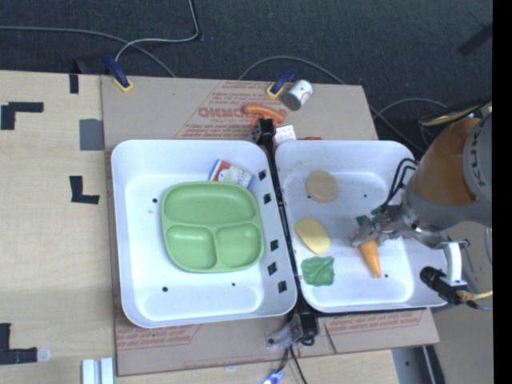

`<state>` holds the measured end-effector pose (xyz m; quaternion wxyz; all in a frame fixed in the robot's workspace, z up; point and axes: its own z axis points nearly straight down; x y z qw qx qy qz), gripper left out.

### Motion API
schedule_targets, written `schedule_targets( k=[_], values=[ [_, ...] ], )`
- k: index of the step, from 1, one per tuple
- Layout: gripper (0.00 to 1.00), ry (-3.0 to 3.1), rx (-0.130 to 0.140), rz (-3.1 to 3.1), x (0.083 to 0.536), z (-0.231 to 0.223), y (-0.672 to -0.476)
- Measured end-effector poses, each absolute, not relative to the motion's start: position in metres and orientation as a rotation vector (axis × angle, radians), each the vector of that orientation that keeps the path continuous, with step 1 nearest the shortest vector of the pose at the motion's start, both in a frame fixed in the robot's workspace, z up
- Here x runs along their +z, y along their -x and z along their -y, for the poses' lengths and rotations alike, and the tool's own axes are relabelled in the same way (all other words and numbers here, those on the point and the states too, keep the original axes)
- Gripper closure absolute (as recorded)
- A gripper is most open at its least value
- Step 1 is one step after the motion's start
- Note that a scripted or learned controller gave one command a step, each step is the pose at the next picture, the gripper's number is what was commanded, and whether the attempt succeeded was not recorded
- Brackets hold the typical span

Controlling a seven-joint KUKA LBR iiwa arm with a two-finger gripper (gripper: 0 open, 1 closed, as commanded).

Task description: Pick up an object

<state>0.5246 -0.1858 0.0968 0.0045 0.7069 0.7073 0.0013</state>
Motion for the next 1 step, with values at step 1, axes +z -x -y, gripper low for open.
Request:
schedule_targets(
  k=[1],
  values=[
    [1.00, -2.219, 0.000, -2.224, 0.1327, 0.1245, -0.5878]
  ],
)
